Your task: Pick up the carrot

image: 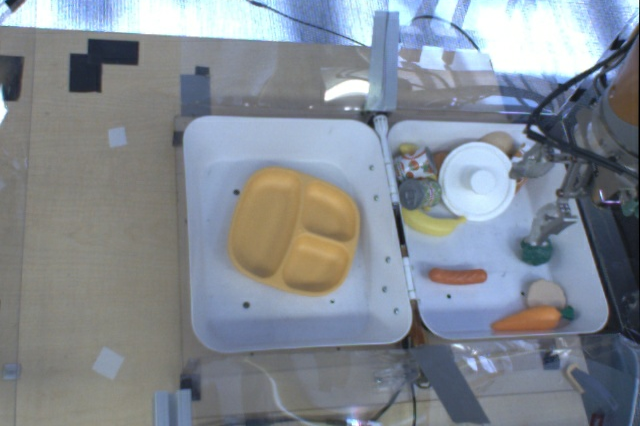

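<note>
At the near right corner of the right bin (590, 264): the carrot (527, 319) lay on its side, well apart from the white lidded cup (479, 180) that stood at the bin's far middle.
Carrot, looks: orange, tapered body with the narrow tip pointing toward the bin divider and a small dark green stub at the thick end, next to the right wall.
Carrot, neighbours: a pale round piece (545, 293) lay just behind it on the cup's side, touching or nearly touching it; which, I could not tell.
Sausage: a red-orange sausage (458, 276) lay flat between the cup and the carrot, nearer the divider.
Banana: a yellow banana (432, 222) curved against the cup's lower left edge.
Printed packet: a small packet (417, 176) with a colourful print sat just left of the cup; its writing was too small to read.
Brown item: a tan rounded thing (498, 143) peeked out behind the cup's far right side.
Gripper: the gripper (547, 232) hung right of the cup, over a small green object (536, 251), well apart from the carrot; whether its jaws were apart or together could not be told.
Left bin (200, 244): left of the cup, across the divider, it held a yellow divided plate (293, 229).
</note>
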`<action>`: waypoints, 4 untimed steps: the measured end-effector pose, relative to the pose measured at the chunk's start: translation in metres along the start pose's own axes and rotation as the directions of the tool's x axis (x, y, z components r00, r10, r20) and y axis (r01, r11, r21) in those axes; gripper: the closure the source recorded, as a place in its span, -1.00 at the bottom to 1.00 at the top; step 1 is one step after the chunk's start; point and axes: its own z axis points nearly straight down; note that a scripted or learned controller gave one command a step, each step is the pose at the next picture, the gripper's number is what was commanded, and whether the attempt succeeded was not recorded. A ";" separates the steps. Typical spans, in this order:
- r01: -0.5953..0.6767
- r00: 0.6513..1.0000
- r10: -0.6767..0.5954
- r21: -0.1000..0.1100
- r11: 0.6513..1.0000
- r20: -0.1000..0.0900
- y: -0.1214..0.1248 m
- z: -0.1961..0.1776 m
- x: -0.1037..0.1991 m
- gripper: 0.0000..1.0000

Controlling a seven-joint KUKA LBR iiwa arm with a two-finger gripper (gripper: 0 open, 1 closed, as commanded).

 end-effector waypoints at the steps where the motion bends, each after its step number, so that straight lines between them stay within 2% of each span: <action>1: -0.256 0.967 0.256 -0.001 0.967 -0.004 0.055 0.077 0.019 -1.00; 2: -0.395 0.919 0.395 -0.002 0.919 -0.003 0.118 0.094 0.039 -1.00; 3: -0.524 0.851 0.524 -0.008 0.851 0.009 0.137 -0.069 0.036 -1.00; 4: -0.498 0.867 0.498 0.004 0.867 -0.009 0.142 0.047 0.040 -1.00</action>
